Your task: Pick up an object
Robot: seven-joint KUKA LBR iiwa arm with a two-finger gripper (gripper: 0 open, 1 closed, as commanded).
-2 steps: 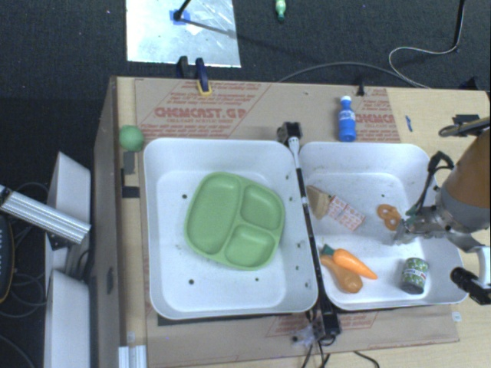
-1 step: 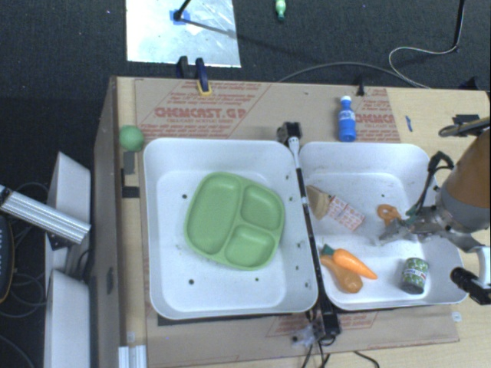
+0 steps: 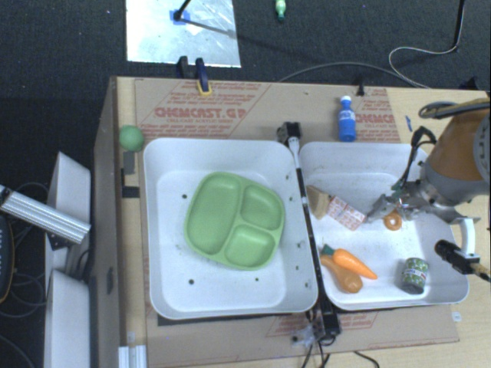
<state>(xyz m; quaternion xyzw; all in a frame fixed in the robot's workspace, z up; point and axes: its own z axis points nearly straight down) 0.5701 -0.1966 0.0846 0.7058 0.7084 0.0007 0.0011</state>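
I see the gripper [image 3: 387, 205] low in the right bin [image 3: 360, 163]; I cannot tell its state. An orange ring [image 3: 393, 221] lies flat just below it. Left sits a printed packet [image 3: 345, 214]; lower left, a carrot [image 3: 353, 262] points right; below, a small can [image 3: 414, 275]. Far left, the other bin [image 3: 165, 282] holds a green divided plate [image 3: 235, 220].

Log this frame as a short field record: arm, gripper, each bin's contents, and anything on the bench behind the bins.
arm: grey with orange band, reaching in over the right bin
gripper: low in the right bin, beside the small orange ring; grip state unclear
left bin: holds a green divided plate
right bin: toy carrot, patterned can, printed packet, orange ring
bench behind bins: blue bottle upright, green ball at the left corner
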